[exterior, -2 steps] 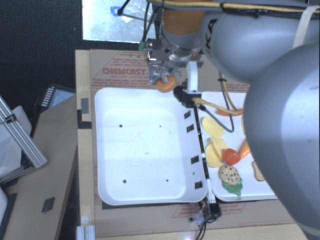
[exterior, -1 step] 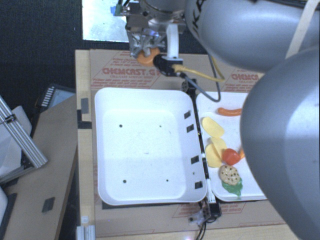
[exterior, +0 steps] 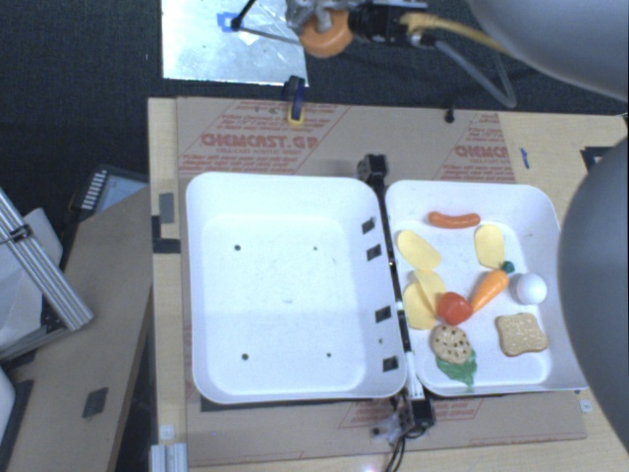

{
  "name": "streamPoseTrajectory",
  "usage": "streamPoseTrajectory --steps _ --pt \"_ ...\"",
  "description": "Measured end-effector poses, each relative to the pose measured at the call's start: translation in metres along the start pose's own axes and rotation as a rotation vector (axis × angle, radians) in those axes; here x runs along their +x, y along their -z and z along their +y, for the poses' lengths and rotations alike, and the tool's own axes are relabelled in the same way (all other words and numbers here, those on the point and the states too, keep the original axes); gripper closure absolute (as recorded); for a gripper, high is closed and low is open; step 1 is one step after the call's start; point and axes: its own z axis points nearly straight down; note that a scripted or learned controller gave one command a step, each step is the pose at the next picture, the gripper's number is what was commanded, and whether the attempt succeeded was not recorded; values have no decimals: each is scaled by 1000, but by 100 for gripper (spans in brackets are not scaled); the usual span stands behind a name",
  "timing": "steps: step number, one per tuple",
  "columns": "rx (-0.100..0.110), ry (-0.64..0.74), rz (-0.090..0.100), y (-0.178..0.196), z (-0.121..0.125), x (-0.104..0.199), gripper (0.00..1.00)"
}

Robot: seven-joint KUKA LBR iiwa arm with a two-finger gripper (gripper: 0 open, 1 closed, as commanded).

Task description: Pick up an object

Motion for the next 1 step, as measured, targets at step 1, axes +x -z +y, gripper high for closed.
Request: streamPoseTrajectory --steps 1 --pt "15 -1 -5 -10 0 0 0"
